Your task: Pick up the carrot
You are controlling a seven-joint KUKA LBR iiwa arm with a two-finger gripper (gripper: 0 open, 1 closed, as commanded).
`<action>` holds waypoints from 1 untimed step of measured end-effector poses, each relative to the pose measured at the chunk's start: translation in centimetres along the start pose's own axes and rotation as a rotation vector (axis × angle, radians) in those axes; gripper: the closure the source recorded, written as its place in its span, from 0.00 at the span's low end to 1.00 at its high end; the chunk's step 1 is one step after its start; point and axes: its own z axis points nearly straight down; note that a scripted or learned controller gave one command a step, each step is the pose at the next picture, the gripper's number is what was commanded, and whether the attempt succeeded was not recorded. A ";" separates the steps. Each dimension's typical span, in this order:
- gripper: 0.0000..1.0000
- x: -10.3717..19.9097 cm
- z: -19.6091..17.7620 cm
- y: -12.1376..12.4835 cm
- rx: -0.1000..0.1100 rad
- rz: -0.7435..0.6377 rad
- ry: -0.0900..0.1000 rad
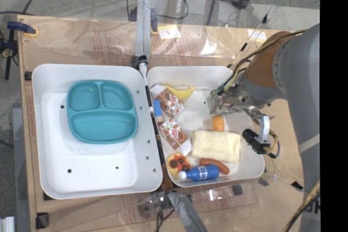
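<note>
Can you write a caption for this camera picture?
Robot hand hovers at the orange carrot in the right bin.

Two shallow white bins are set side by side on the bench. In the left bin (pixel 49 133) a teal divided plate (pixel 101 111) is laid flat toward the rear. The right bin (pixel 187 70) is crowded: a banana (pixel 182 92) at the back, two snack packets (pixel 169 103) along the left wall, a folded cream cloth (pixel 216 145) near the middle, a sausage (pixel 213 164), a blue bottle (pixel 202 173) and a red-and-yellow toy (pixel 178 162) at the front. The gripper (pixel 217 107) is positioned low in the right bin, directly above an orange carrot (pixel 218 124), which is seen just behind the cloth. Whether the carrot is gripped cannot be determined.
</note>
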 end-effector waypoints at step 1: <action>1.00 5.2 -8.2 0.2 -0.003 -0.351 -0.003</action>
